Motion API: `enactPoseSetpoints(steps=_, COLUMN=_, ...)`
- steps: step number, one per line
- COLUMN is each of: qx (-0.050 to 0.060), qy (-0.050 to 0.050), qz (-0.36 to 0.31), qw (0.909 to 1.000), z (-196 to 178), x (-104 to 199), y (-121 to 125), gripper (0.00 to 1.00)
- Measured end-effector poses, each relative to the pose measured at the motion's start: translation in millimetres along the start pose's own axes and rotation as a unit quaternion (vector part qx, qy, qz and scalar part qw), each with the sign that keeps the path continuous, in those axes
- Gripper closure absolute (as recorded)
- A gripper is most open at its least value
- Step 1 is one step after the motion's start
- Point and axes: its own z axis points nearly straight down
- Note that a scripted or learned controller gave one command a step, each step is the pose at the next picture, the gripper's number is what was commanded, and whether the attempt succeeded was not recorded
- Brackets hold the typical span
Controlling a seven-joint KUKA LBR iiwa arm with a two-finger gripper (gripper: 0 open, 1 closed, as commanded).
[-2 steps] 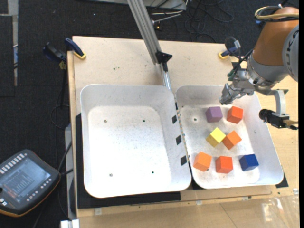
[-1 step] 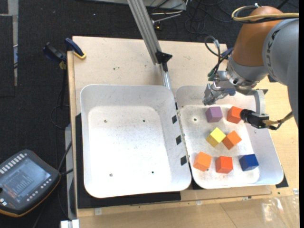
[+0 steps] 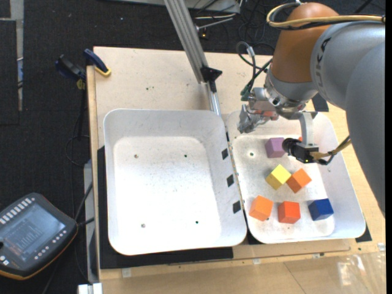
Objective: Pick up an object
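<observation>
Several small cubes lie in the right bin (image 3: 346,224): a purple one (image 3: 275,146), a yellow one (image 3: 278,176), an orange one (image 3: 299,180) beside it, then a front row of a second orange cube (image 3: 261,207), a red cube (image 3: 289,212) and a blue cube (image 3: 320,209). My gripper (image 3: 248,121) hangs over the bin's far left corner, up and left of the purple cube and apart from all the cubes. I see nothing held in it. A black fitting with a cable (image 3: 301,150) sits just right of the purple cube.
The left bin (image 3: 165,176) stands beside the right one. A slanted metal pole (image 3: 190,41) ends at the bench between the bins' far edges. A blue and yellow clamp (image 3: 92,63) grips the bench's far left corner. A teach pendant (image 3: 27,234) lies off the bench at lower left.
</observation>
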Motion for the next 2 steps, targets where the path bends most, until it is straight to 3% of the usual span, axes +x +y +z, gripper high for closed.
enactPoseSetpoints(steps=2, qx=0.0, qy=0.0, qz=0.0, qw=1.0, z=-17, x=113, y=-14, gripper=1.0)
